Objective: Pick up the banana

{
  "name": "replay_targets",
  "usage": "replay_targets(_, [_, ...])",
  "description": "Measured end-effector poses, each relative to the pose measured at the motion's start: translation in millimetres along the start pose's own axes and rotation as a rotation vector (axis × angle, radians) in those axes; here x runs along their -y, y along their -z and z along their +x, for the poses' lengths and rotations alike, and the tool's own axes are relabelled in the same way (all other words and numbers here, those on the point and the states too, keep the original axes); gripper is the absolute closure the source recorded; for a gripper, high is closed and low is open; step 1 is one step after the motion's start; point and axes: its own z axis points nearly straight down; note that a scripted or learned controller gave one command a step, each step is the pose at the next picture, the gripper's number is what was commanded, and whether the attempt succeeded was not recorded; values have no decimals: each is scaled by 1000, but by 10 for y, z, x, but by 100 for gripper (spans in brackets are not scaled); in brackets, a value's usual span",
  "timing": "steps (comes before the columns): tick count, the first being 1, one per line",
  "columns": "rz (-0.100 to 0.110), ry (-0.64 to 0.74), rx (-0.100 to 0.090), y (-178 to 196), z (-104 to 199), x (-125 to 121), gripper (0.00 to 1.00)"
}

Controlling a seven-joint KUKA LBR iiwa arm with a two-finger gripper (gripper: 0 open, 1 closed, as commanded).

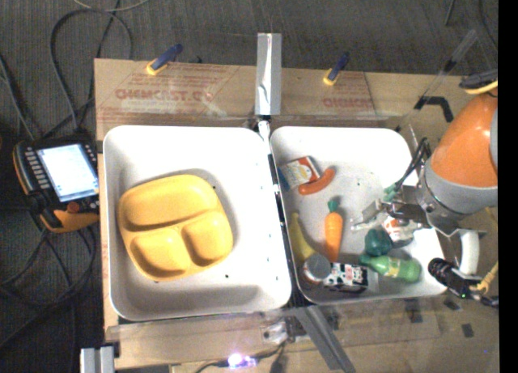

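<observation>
1. The arm comes in from the right side of the view, and its gripper is over the right part of the right bin. Its metal parts are small and mixed with the objects under them, so I cannot tell if the hand is released or clenched, and I cannot see any object inside it.
2. The gripper is just above a dark green object and close to a small white and red thing. Whether it touches them is not clear.
3. The banana lies in the right bin, near its left wall, well apart from the gripper. It is just beside the carrot, which stands between it and the gripper.
4. Other things in this bin: a small carton and a red sausage in the upper part, a grey round lid or can, a black and white packet, and a green bottle along the lower edge.
5. The left bin holds a yellow tray with three compartments.
6. Both bins rest on a brown board with two clamps with blue handles at the top edge.
7. On the dark floor at the left there is a control pendant with a bright screen, and cables lie around.
</observation>
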Motion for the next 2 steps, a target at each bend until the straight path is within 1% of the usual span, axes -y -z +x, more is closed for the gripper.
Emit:
replay_targets(1, [-5,100,-2,-934,430,43,0])
replay_targets(2, [-8,-123,-1,-978,535,-161,0])
